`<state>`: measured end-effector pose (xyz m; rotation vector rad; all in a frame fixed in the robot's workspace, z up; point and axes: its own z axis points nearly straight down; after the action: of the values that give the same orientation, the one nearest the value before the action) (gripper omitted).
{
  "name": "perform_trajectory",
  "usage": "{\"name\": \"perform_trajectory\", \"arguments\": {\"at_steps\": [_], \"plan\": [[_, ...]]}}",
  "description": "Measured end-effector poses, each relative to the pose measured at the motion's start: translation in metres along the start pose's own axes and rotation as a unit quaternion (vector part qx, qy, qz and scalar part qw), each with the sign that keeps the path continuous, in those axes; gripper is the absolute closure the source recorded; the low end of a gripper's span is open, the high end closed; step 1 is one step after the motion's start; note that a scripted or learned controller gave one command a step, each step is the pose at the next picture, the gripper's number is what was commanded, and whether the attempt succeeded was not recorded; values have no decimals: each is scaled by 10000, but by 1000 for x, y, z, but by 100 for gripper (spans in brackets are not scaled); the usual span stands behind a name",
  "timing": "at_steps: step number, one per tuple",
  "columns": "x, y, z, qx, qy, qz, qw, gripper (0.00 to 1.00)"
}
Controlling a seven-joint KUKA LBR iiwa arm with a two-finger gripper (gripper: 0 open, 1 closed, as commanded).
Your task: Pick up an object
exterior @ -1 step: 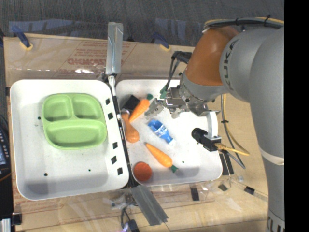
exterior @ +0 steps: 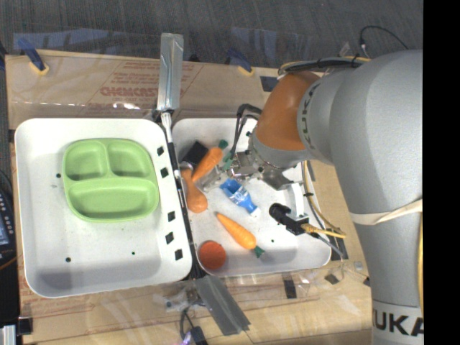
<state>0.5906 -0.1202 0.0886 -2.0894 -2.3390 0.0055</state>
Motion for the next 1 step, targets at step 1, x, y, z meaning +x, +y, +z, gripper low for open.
{"name": "perform_trajectory", "arguments": {"at_steps": [1], "plan": [[-1,-1,-6,35,1,-18,10000,100]]}}
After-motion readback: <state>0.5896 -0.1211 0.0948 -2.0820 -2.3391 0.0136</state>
